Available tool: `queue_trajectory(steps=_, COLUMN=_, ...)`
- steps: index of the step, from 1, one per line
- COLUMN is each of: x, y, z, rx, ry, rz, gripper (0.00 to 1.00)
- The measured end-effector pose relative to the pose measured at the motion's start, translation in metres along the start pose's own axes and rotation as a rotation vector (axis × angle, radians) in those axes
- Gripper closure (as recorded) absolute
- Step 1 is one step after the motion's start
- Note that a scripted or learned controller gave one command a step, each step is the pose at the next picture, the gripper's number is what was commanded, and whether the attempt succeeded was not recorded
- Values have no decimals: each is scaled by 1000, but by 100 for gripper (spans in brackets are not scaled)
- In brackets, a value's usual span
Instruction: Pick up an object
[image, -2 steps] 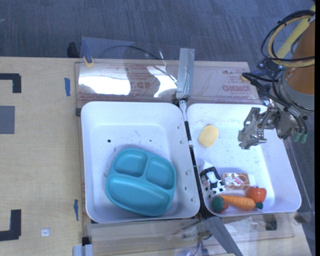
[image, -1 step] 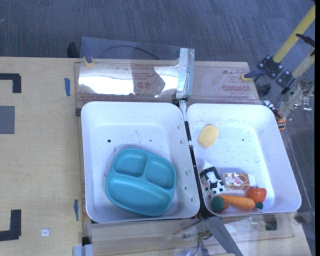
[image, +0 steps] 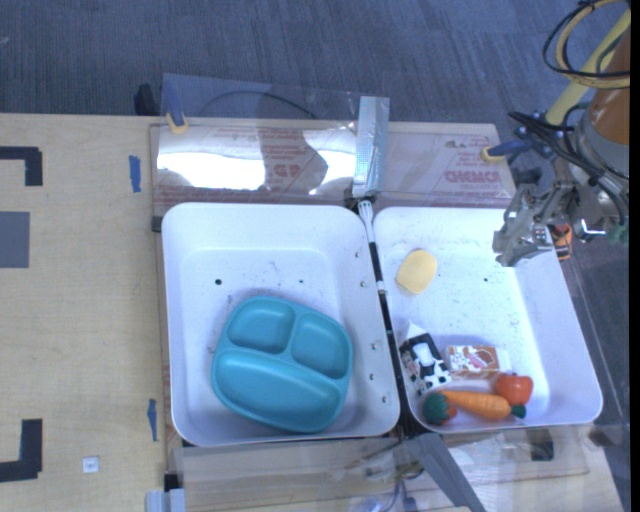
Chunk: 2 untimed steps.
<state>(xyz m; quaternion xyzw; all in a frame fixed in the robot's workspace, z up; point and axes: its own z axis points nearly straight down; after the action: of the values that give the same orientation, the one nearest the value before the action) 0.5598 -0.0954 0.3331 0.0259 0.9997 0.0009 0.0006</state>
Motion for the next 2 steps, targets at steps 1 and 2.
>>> queue_trajectory(steps=1, x=-45, y=37, z=18, rx=1, ry=-8, rz=-310, gripper=100)
queue_trajectory(steps=2, x=-108, y=5, z=13, rx=3, ry=-8, rz=-811, gripper=100)
